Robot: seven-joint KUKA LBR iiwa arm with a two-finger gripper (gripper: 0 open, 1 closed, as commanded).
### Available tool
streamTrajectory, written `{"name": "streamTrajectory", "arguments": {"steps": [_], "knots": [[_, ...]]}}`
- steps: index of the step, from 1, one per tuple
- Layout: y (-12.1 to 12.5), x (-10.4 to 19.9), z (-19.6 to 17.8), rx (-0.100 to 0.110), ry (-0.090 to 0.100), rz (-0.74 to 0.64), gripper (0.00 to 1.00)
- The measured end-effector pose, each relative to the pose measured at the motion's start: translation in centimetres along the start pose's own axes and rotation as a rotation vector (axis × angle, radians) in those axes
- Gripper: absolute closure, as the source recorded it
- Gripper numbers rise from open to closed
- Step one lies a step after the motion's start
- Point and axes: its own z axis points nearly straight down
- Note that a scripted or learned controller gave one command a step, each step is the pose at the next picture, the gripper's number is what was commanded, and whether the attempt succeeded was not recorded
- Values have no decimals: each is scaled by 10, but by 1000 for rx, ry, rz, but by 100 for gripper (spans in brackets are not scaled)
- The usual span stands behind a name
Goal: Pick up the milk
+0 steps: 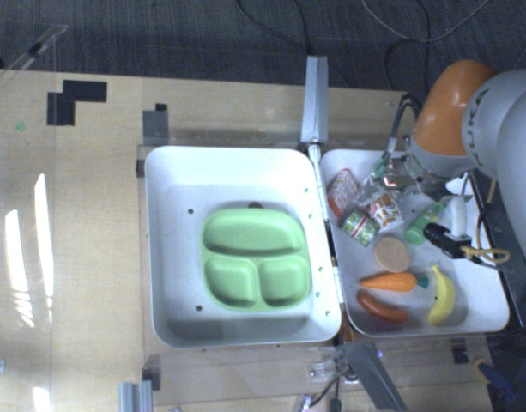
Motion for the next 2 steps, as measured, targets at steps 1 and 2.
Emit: {"name": "streamTrajectory", "arguments": {"steps": [1,2], "knots": [[-48,-19,-61,12,3,-227,100],[-30,-29,-53,11,3,-223,100]]}}
